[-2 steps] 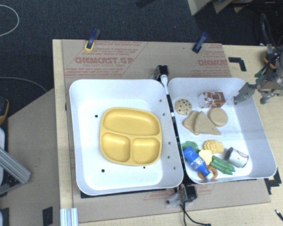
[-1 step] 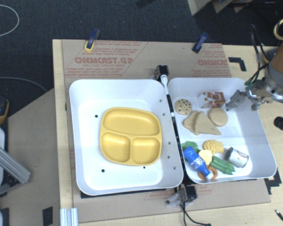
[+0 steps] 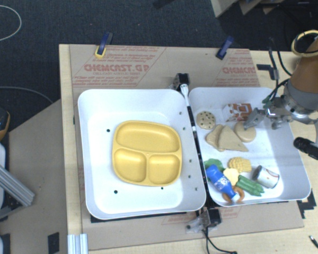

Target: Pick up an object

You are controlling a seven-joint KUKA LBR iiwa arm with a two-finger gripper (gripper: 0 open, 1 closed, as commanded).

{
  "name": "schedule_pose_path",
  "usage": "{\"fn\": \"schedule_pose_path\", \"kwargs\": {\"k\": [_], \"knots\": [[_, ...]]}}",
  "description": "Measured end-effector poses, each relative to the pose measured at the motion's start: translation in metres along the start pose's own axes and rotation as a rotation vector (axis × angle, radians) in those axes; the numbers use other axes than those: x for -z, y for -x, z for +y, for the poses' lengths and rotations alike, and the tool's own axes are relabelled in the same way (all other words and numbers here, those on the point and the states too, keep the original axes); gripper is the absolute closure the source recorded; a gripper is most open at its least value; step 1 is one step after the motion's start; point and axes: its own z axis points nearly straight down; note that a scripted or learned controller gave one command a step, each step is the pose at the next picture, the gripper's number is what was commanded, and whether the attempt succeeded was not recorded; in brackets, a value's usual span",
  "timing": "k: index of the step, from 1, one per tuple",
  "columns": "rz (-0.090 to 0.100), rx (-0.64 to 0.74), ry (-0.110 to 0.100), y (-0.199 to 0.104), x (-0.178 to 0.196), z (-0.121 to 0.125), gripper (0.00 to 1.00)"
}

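**Jaws low over the right bin's toy food**

The jaws point(image 3: 253, 121) reach in from the right; how wide they stand cannot be told. The counter point(image 3: 148, 67) is brown board over dark carpet. In the right bin point(image 3: 297, 173), a pale round piece point(image 3: 246, 134) lies just beneath them. A yellow divided tray point(image 3: 147, 152) fills the left bin point(image 3: 95, 142).

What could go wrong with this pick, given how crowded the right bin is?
1. The end effector sits low among tightly packed toy food in the right bin; closing could pinch the round tan piece and the bread wedge together.
2. It may shove the cookie or the packet aside instead of lifting anything.
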Motion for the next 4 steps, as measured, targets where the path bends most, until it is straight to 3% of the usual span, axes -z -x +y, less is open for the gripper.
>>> {"fn": "schedule_pose_path", "kwargs": {"k": [1,2,4], "knots": [[0.000,-0.001,0.006,0.000,-0.035,0.002,0.00],[-0.004,0.000,0.017,0.000,-0.020,0.005,1.00],[-0.006,-0.001,0.013,0.005,0.093,0.017,1.00]]}}
